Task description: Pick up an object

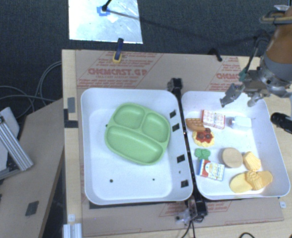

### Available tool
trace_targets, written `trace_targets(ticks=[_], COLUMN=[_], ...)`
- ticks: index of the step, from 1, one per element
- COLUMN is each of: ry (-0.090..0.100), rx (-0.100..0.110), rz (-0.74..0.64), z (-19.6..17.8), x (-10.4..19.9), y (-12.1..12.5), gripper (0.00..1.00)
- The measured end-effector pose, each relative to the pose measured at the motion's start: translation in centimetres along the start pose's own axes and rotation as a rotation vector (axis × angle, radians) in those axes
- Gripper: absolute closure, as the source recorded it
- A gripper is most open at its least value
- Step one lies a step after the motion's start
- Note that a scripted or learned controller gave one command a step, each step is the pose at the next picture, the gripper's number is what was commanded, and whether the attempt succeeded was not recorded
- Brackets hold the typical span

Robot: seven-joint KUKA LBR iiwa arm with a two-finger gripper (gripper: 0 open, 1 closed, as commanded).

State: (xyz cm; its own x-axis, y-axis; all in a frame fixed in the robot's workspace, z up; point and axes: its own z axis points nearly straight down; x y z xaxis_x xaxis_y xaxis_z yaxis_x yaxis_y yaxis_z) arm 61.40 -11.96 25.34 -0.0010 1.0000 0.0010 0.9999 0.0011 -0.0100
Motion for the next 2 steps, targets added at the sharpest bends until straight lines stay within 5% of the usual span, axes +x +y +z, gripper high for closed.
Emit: trace_targets(ticks=[1, 2], ry=[-0.001, -0.001], rx=[-0.011, -0.009], rz=[-0.002, -0.005], z=[-0.7, 5.1], x=[0.0, 0.6], y=[0.2, 0.9], gripper=[0.0, 0.0])
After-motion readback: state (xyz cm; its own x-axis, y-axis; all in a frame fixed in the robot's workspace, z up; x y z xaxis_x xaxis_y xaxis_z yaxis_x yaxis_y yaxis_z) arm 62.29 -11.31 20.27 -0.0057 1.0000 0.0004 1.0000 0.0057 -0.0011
